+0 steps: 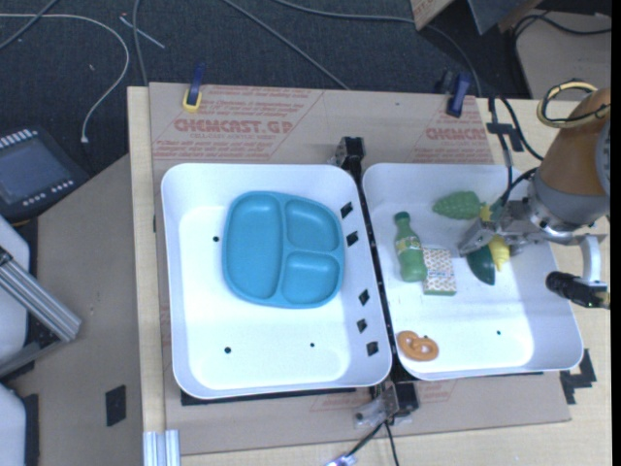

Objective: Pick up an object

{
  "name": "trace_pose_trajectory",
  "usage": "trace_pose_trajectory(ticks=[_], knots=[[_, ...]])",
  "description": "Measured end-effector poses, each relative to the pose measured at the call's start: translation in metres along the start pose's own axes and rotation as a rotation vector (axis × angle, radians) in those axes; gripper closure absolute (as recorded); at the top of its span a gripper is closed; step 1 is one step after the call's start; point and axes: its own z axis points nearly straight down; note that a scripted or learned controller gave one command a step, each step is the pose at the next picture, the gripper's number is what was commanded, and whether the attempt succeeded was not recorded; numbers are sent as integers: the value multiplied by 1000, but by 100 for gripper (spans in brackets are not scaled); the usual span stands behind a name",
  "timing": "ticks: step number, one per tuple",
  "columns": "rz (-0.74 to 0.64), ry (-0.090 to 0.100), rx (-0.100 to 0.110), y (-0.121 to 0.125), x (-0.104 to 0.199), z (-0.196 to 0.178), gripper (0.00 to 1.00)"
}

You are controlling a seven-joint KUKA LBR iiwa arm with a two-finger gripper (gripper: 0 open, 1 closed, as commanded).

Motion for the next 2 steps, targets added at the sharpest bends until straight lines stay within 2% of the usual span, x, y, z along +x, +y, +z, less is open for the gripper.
trace_pose_trajectory(ticks=[1, 2], knots=[[-1, 0, -3, 1, 0, -12, 100], [-1, -3, -8, 6, 10, -69, 100]])
